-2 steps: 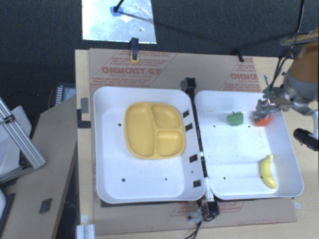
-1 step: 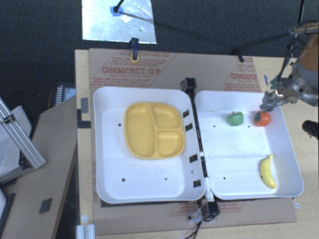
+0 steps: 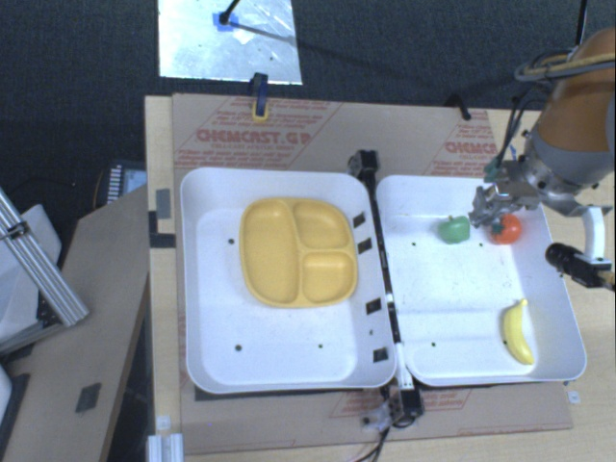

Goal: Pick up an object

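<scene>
Green object (image 3: pixel 454 228) and orange-red object (image 3: pixel 507 229) lie near the far edge of the right bin (image 3: pixel 452 354), close to each other, with the gripper (image 3: pixel 487 207) directly over the gap between them. We cannot tell what state the claw is in: its tip is a small cluster of grey metal, blurred, and partly overlaps the orange-red object. We likewise cannot tell whether it touches either item. The arm (image 3: pixel 577 114) is cut off by the right edge of the frame. A yellow banana (image 3: pixel 517 333) lies near the right bin's near right corner, well apart from the gripper. The left bin (image 3: pixel 212 354) holds a yellow divided plate (image 3: pixel 297 251) with three compartments. Both bins rest on a cardboard sheet (image 3: pixel 289 128) with red printing, only partly legible. Beyond it we see dark carpet and a reflective square panel (image 3: pixel 228 27).
</scene>
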You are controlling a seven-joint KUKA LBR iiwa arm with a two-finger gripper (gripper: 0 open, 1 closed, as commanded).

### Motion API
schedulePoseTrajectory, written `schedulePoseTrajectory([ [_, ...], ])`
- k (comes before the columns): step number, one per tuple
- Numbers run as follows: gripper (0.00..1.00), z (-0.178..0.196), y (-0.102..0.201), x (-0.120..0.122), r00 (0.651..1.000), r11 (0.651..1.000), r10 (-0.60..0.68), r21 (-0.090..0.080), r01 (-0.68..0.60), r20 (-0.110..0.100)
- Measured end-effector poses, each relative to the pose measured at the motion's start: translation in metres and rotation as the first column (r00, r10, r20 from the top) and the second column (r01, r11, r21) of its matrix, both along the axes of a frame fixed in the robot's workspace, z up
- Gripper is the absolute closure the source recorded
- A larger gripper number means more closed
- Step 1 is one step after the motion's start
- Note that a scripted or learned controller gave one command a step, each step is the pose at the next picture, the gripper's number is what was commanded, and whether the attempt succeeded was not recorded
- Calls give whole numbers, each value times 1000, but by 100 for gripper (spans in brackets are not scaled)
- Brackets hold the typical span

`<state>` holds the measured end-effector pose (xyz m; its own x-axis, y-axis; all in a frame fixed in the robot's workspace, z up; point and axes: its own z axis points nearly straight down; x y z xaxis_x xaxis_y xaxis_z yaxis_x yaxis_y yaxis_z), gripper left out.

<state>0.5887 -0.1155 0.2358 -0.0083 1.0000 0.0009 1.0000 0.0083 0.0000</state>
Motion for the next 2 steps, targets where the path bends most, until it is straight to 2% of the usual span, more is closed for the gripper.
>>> schedulePoseTrajectory([
  [1, 100, 3, 58, 3, 1000, 1000, 2, 1, -2, 2],
  [2, 100, -1, 101, -4, 1000, 1000, 0, 0, 0, 0],
])
